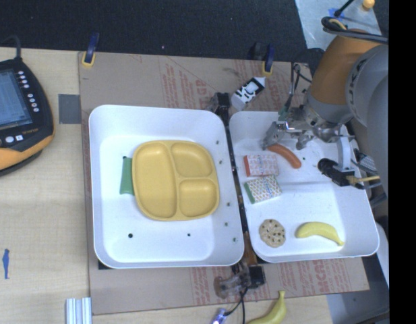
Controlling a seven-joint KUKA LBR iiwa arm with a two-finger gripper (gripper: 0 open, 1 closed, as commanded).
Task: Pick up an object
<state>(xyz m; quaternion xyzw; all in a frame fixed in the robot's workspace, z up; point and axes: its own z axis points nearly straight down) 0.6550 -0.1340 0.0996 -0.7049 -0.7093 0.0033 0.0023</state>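
Note:
My gripper (286,138) hangs open over the far part of the right bin (359,248), its fingers apart with nothing between them. Just in front of it lies an orange-red sausage (286,155), touching or nearly touching the fingertips. In the same bin are a pink-speckled packet (261,165), a green-speckled packet (263,189), a chocolate chip cookie (272,233) and a yellow banana (319,232). A yellow divided plate (175,179) sits in the left bin (113,241) on top of a green flat piece (126,176).
A second banana (272,310) lies outside the bins at the bench's front edge. A black-and-white object (248,92) rests behind the bins' shared wall. An orange-rimmed control pendant (15,117) sits at the far left. Blue clamps (91,48) hold the cardboard.

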